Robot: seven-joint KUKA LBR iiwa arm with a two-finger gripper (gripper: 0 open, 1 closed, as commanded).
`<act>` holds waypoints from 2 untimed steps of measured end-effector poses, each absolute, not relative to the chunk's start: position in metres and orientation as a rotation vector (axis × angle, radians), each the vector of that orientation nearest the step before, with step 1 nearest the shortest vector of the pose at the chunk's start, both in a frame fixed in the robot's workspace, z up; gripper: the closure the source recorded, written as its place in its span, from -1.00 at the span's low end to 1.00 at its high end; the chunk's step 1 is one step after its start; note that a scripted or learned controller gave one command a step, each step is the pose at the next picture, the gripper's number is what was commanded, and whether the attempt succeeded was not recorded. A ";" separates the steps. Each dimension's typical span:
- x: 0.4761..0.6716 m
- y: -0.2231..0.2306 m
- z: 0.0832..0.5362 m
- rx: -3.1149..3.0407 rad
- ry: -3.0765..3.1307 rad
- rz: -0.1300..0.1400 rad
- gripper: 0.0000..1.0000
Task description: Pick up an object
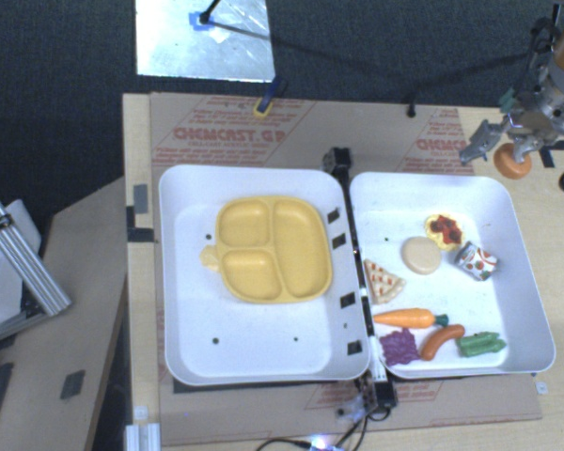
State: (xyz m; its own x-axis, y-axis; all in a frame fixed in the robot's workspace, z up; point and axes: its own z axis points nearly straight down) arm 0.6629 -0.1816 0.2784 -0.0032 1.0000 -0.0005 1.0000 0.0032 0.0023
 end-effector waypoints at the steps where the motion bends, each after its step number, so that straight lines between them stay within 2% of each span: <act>1: 0.663 -0.185 0.217 2.220 2.224 -0.002 -1.00; 2: 0.674 -0.182 0.167 2.215 2.227 0.000 -1.00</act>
